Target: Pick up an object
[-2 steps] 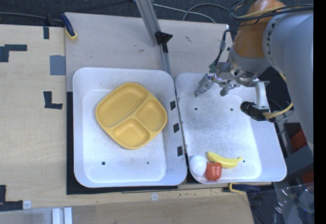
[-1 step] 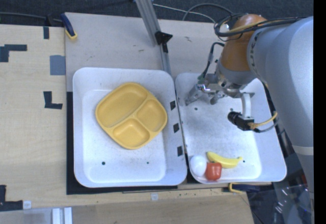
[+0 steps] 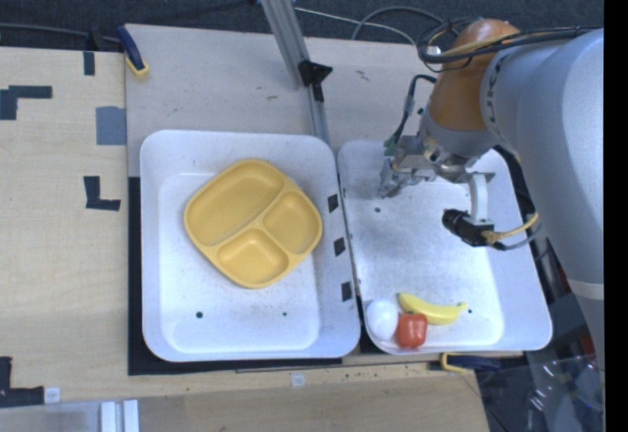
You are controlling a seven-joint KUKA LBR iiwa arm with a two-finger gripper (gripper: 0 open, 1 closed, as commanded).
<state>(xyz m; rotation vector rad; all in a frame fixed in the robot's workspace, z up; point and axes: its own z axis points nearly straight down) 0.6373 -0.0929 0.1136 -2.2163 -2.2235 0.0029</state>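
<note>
- Pale wooden bench (image 3: 59,253) under two shallow white bins side by side, dark floor beyond the far edge.
- Gripper (image 3: 394,177) over the far-left part of the right bin (image 3: 510,322), just inside its left wall; tips low, near or at the bin floor, nothing seen between them.
- Open or shut: cannot tell, too small and dark to read.
- Nearest pickable things well apart from the gripper, toward the near edge of the same bin: banana (image 3: 433,308), white ball (image 3: 381,318), red piece (image 3: 412,330), all bunched in the near-left corner.
- Direction from gripper to that cluster: almost straight toward the camera, barely to the right.
- Banana's long axis roughly across the bin, left to right, slightly curved; ball touching or just beside the red piece, banana just behind both.
- Arm (image 3: 549,106) reaching in from the right, orange band (image 3: 466,91) above the wrist, wrist bent down and leftward, black cable looped alongside.
- Farther out: yellow divided tray (image 3: 252,222) lying flat and turned at an angle in the left bin (image 3: 162,312).
- Judgement: coming move likely a pull back along the bin toward the near corner; crowded trio against the wall may make a clean grip awkward.
</note>
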